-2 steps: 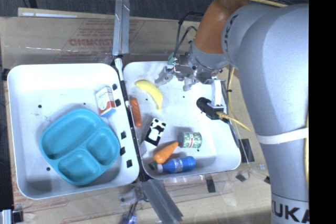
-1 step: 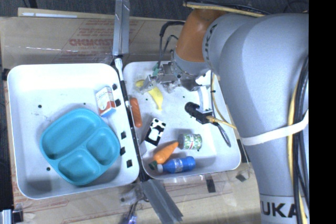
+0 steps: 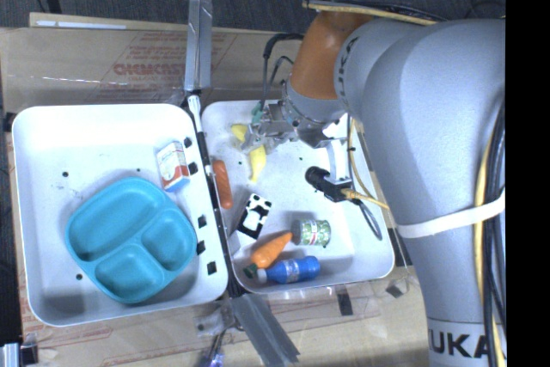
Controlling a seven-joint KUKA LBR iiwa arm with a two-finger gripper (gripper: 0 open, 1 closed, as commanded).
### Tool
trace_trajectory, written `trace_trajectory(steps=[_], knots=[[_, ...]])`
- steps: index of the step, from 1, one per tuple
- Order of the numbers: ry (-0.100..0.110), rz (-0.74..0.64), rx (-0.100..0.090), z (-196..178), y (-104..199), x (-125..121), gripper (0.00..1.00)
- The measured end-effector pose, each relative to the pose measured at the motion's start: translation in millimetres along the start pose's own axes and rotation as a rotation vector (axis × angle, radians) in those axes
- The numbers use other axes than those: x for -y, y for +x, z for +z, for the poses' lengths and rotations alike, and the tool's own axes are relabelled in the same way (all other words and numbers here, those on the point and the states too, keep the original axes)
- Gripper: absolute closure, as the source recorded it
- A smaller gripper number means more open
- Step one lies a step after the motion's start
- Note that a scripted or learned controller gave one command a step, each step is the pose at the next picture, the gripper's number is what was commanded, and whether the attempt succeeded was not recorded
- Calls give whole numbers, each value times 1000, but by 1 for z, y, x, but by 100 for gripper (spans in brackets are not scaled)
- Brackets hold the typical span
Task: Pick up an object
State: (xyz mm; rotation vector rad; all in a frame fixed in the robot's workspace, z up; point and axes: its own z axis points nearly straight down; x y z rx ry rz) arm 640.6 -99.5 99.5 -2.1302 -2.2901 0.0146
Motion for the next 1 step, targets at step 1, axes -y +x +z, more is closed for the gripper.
trace_trajectory(steps=[1], knots=[[-15, -243, 7, -143, 24, -16, 100]])
